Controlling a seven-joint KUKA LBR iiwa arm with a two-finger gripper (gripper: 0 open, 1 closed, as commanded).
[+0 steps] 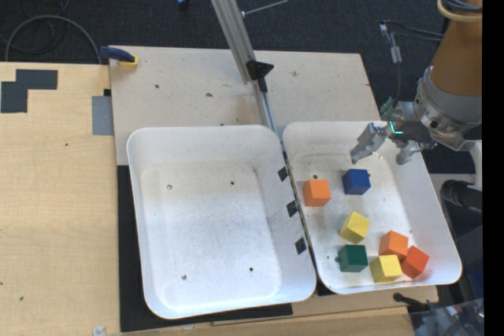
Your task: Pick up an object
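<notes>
Gripper (387,144) hung over the upper part of the right bin (441,208), fingers spread apart with nothing between them, so I logged it as wide and unloaded. Nearest candidate was the blue cube (357,182), just below and slightly left of the fingertips, standing apart from its neighbours. An orange cube (316,191) sat to its left near the bin's inner wall, a yellow cube (354,227) lower down, a green cube (353,257) below that, and a tight cluster of a second yellow cube (386,267) and two orange ones (394,243) (415,261) sat in the lower right corner. Left bin (205,224) held no blocks. I judged the cubes light and rigid, probably painted wood or foam, with flat faces that should seat squarely against the pads; little risk of crushing, some of slipping if caught on an edge. I would take the blue one across two opposite faces, since it had free room on every side.
</notes>
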